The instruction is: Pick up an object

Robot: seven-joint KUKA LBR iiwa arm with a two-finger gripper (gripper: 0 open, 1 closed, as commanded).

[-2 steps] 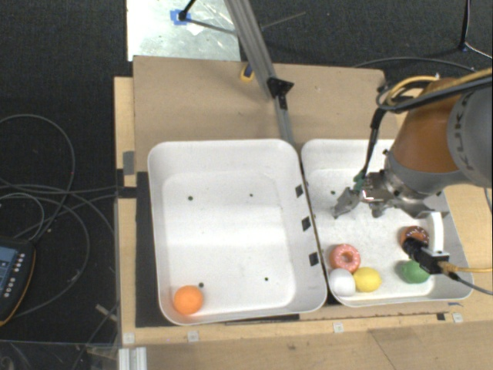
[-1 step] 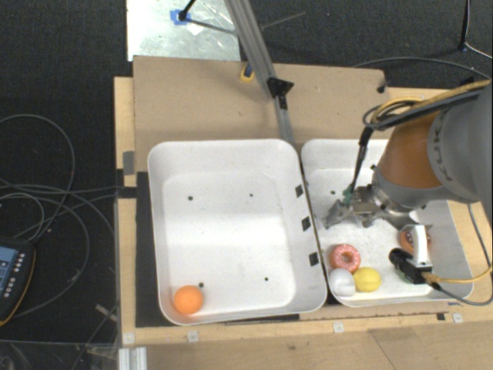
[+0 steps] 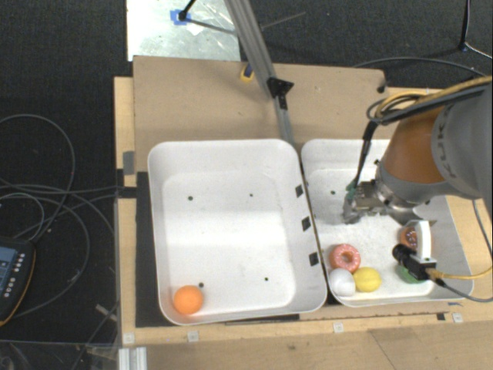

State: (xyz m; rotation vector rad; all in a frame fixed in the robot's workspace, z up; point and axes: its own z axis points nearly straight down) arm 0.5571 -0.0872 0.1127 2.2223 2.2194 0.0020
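Camera view, from above the desk: my jaws hang low over the bare floor of the shallow white plastic bin on the right (image 3: 327, 151), near its left wall. Whether they are apart or together I cannot tell, and I see nothing between them. The things I could pick lie close together at the edge of this bin nearest the camera, perhaps because round things roll there. They are a pink ring-shaped toy doughnut (image 3: 345, 257), near my jaws but apart from them, a small white ball (image 3: 342, 282), and just beside it a small yellow ball (image 3: 367, 279). The shallow white plastic bin on the left (image 3: 163, 164) holds one orange ball (image 3: 188, 300) in its near left corner, well apart from me.
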